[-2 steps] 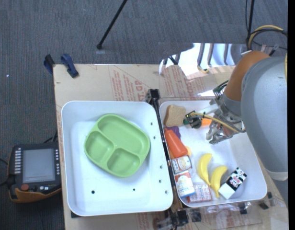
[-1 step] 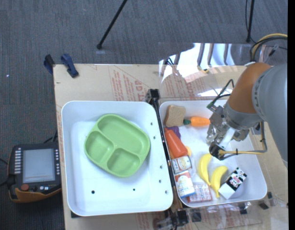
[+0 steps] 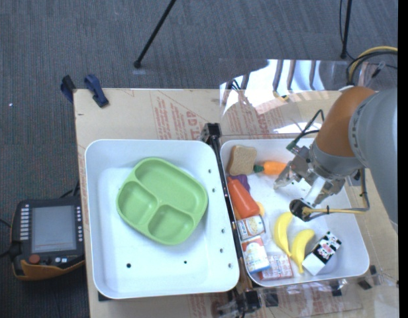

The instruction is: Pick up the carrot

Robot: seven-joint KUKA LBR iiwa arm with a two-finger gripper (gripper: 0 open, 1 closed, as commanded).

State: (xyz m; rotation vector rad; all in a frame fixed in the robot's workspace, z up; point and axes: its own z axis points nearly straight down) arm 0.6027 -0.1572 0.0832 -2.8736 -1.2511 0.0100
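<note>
Nearest in the right bin [image 3: 353, 260] lie two bananas [image 3: 291, 238]. Farther back, the gripper [image 3: 288, 177] hovers with its fingers spread, gripping nothing. Just beyond it the carrot [image 3: 273, 167] lies on the bin floor beside a bread slice [image 3: 242, 159].

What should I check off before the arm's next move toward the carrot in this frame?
1. Carrot in view, top of right bin: ok.
2. Pincer close beside the carrot's right end: ok.
3. Carrot between the pincer's tips: cannot tell.
4. Bread slice lies near the carrot's green end; spacing: cannot tell.
5. Bananas and orange bottle apart from the carrot: ok.
</note>
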